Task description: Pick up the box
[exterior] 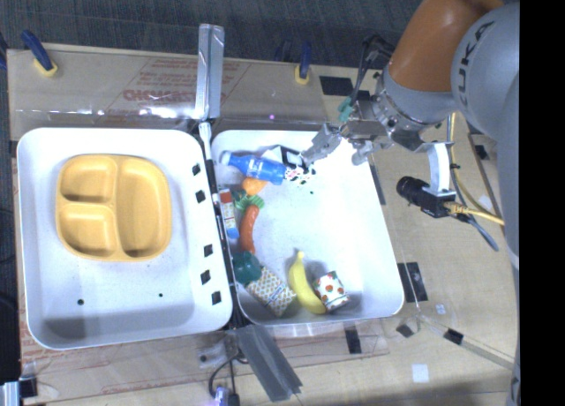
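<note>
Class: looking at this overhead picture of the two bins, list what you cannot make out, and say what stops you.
- Tool: too small and slanted in the camera view to tell whether it is open or shut.
- Box: its print is too small to read; the teal item covers one corner.
- Small black-and-white item at the tool's tip: too blurred to identify.
- Arm: cut off by the right edge.
</note>
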Robot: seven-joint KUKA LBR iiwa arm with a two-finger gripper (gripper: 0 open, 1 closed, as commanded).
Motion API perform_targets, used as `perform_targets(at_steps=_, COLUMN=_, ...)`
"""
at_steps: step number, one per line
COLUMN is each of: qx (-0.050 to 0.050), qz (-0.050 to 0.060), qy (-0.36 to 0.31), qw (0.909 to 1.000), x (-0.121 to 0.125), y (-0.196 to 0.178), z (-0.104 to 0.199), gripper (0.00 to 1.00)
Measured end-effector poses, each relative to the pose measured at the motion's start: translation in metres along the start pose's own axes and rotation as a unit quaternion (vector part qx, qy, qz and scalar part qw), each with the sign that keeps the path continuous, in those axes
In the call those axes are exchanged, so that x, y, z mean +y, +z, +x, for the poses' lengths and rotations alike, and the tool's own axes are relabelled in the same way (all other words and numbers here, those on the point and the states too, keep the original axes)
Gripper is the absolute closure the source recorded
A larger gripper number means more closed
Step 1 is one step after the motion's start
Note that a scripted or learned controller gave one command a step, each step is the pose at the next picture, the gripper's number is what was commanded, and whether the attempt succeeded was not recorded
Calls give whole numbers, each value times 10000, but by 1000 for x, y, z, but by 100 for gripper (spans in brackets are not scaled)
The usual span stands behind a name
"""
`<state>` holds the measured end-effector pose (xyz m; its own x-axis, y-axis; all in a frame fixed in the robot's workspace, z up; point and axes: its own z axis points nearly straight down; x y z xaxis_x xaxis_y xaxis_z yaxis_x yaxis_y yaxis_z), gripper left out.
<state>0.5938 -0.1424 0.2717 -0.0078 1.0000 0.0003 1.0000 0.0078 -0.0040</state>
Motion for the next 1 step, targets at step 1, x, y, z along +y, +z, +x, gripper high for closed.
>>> perform_targets(at_steps=1, qx=0, qz=-9, qy=-1916, qw=9815, x=-40, y=181, z=-9, gripper=0)
